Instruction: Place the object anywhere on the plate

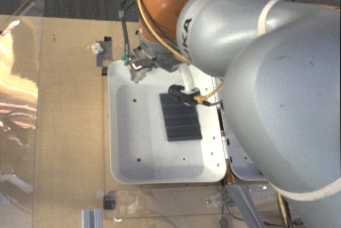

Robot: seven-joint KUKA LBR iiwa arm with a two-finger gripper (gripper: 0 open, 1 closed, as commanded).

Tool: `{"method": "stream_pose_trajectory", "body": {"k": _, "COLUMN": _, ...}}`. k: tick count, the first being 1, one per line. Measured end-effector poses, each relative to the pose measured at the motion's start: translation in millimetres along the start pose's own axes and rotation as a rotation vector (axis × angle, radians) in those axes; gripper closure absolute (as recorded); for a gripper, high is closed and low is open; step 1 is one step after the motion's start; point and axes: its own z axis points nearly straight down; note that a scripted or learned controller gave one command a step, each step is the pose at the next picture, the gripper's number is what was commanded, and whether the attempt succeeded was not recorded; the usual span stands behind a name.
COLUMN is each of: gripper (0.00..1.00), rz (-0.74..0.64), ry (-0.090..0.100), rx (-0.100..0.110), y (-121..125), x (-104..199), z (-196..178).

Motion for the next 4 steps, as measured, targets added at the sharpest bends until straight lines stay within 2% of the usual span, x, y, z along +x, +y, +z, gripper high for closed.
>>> {"method": "stream_pose_trajectory", "body": {"k": 1, "gripper": 1.0, "rz": -0.317, "ry": 0.0, "rx": -0.001, "y": 9, "x": -10, "z": -37}}
{"method": "stream_pose_trajectory", "body": {"k": 2, "gripper": 1.0, "rz": -0.38, "ry": 0.001, "rx": -0.002, "y": -21, "x": 18, "z": 80}}
{"method": "stream_pose_trajectory", "body": {"k": 3, "gripper": 1.0, "rz": -0.608, "ry": -0.002, "rx": -0.006, "y": 9, "x": 3, "z": 86}}
{"method": "stream_pose_trajectory", "body": {"k": 4, "gripper": 1.0, "rz": -1.202, "ry": -0.002, "rx": -0.006, "y": 11, "x": 13, "z": 20}}
